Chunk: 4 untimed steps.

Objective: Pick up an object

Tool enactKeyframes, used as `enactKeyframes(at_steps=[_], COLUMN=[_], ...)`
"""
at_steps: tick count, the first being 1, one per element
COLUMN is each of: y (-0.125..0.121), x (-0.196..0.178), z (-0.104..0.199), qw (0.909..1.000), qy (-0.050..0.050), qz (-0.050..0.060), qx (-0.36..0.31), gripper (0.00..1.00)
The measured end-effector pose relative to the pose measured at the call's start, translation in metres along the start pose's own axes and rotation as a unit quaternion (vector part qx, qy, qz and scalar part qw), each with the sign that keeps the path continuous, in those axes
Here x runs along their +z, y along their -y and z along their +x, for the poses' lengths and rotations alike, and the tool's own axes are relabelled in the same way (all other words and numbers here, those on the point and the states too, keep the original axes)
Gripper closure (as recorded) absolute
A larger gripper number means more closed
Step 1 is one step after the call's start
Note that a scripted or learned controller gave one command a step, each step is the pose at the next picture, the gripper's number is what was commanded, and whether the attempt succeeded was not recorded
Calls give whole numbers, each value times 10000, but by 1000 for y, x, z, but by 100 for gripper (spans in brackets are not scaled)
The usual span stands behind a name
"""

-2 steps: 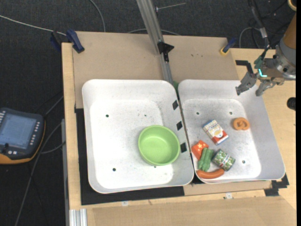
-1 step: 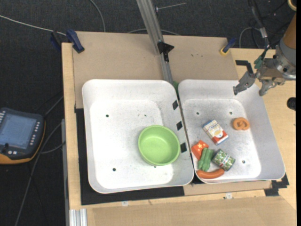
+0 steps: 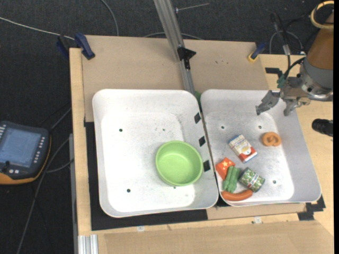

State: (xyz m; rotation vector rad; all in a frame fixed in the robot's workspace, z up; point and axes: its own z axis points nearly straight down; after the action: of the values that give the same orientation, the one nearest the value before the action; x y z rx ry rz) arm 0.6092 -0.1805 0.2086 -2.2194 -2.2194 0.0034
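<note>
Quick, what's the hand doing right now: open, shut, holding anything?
Hand: open, fingers spread, nothing between them, above the right shallow white bin.

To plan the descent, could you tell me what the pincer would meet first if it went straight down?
Probably bare floor of the right bin: the open pincer hangs over an unoccupied patch, the orange ring lying nearer the camera. Depth is uncertain.

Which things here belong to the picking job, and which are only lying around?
For the job: gripper, open, over the right bin; small carton; orange ring; green can.

Lying about: green bowl; handheld controller; blue clamp.
</note>
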Motion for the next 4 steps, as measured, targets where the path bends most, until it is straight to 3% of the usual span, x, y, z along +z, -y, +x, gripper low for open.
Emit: enactKeyframes(at_steps=[2,3,4], y=[-7,-8,-8], x=[87,74,32], z=[-7,-7,-7], qw=[10000,10000,10000], qy=[0,4,7], qz=[-6,-28,-35], qx=[-1,-3,-1], gripper=[0,100,100])
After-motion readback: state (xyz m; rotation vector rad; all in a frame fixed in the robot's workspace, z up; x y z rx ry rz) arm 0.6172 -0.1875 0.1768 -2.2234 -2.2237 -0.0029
